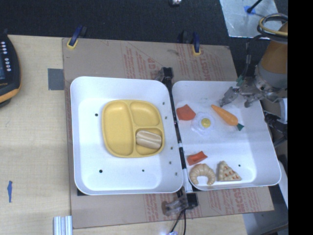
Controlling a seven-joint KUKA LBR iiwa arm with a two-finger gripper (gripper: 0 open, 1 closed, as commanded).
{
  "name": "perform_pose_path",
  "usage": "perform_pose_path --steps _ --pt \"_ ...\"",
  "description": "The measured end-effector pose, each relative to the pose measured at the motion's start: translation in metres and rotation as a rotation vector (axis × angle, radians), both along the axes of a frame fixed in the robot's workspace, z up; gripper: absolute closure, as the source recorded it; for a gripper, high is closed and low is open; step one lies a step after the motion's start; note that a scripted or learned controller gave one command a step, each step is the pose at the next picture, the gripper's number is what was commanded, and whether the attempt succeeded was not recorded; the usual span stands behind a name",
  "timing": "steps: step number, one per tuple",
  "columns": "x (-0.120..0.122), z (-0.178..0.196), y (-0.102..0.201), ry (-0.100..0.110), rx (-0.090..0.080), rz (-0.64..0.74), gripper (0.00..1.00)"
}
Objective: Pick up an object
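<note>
The right bin (259, 146) holds several toy foods. An orange carrot (225, 115) lies near its upper middle, with a fried egg (205, 123) just left of it. A red piece (186, 113) sits at the bin's left wall and a smaller red piece (196, 157) lower down. A croissant (202, 173) and a pizza slice (228, 172) rest along the front wall. My gripper (237, 101) hangs over the bin's upper right, just above and right of the carrot. Its fingers are spread open with nothing between them.
The left bin (88, 170) holds a yellow divided plate (117, 126) with a bread roll (148, 138) in its lower right compartment. A ridge where the two bins meet runs between them. Clamps sit at the cardboard's far edge, and a pendant lies at the far left.
</note>
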State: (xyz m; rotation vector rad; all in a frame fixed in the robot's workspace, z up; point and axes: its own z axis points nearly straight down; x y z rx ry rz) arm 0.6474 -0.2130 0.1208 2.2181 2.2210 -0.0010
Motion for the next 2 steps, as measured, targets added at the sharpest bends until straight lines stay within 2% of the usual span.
perform_pose_path --steps 1,2 --pt "-0.030 -0.031 0.042 0.010 0.004 0.005 0.00" --pt "-0.028 -0.018 0.039 0.006 0.001 0.004 1.00"
